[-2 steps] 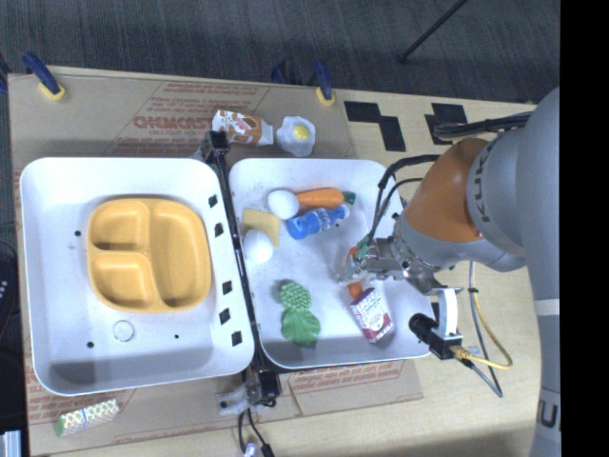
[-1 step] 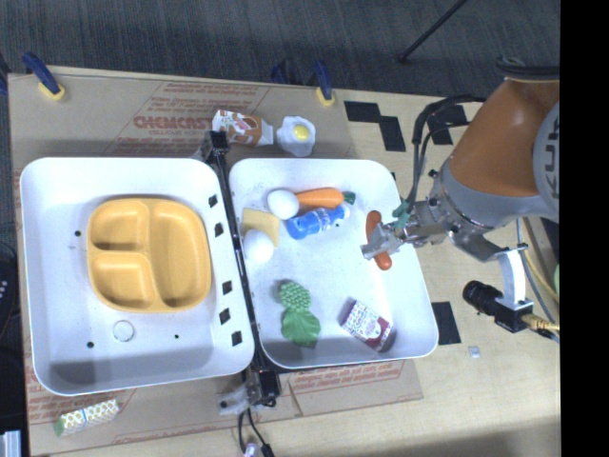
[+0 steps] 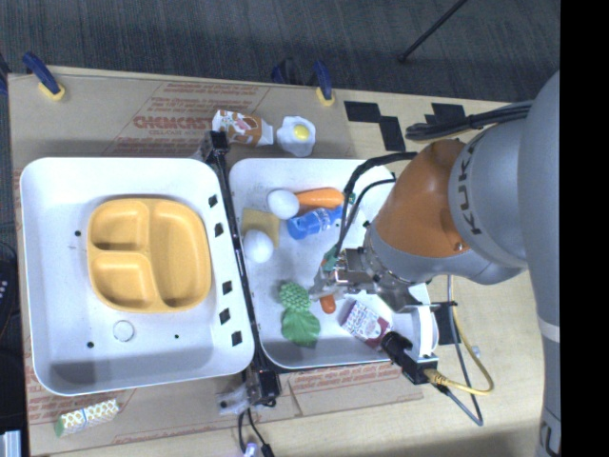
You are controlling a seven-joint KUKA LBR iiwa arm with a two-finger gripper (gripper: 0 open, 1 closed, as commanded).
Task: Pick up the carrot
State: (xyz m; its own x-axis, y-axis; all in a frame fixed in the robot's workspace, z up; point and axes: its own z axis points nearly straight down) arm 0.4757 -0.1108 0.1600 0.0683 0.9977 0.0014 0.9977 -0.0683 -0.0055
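The carrot (image 3: 320,198) is a short orange piece lying crosswise near the far wall of the right bin (image 3: 285,352), just right of a white egg (image 3: 282,202). My gripper (image 3: 335,276) hangs low over the middle of the right bin, well nearer the camera than the carrot and apart from it. It hovers between a green leafy item (image 3: 295,295) and a red-and-white packet (image 3: 363,320). A small orange bit (image 3: 327,304) sits just below it. The wrist and orange band (image 3: 419,217) hide the bin's right side.
Around the carrot lie a blue item (image 3: 312,223), a pale yellow piece (image 3: 259,222) and a white ball (image 3: 258,246). A second green item (image 3: 302,327) rests near the front wall. The left bin (image 3: 43,255) holds a yellow divided tray (image 3: 149,252). A fried-egg toy (image 3: 298,135) sits behind the bins.
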